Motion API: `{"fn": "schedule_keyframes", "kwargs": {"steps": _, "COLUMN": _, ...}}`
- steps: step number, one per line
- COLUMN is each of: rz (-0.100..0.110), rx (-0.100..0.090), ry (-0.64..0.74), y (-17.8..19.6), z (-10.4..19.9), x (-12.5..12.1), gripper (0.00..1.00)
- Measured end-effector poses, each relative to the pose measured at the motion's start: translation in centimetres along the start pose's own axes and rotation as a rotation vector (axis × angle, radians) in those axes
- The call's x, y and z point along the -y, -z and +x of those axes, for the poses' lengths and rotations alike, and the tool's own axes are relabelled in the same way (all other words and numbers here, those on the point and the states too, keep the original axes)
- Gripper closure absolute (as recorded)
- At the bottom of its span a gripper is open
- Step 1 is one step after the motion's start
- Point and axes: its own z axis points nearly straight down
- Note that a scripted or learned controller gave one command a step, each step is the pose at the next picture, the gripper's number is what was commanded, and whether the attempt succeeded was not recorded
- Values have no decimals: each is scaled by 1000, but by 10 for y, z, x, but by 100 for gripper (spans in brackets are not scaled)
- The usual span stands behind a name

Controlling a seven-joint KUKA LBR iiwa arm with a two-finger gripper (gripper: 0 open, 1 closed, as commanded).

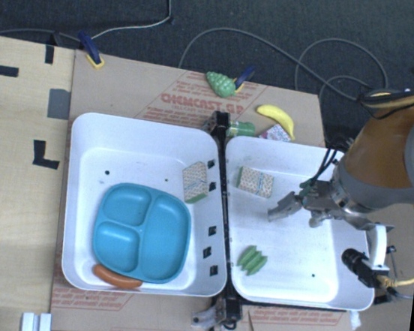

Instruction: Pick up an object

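Two white bins sit on cardboard. Over the right bin, the gripper hangs spread open, holding nothing

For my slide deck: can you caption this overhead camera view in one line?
KUKA arm's open gripper hovers over the right bin, between a patterned block and a green vegetable.

You see: bins smooth glossy white plastic | divided plate matt blue plastic at 7 o'clock | bench board matt brown cardboard | arm band glossy orange
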Motion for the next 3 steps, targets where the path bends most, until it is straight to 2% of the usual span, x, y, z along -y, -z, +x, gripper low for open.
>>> {"fn": "schedule_keyframes", "kwargs": {"steps": 1, "rz": 3, "rx": -1, "ry": 0, "y": -90, "z": 13, "x": 7, "gripper": 0}}
{"fn": "schedule_keyframes", "kwargs": {"steps": 2, "rz": -4, "rx": 0, "ry": 0, "y": -111, "z": 12, "x": -50, "gripper": 0}}
{"fn": "schedule_keyframes", "kwargs": {"steps": 3, "rz": -5, "rx": 2, "ry": 1, "y": -112, "z": 4, "x": -141, "gripper": 0}}
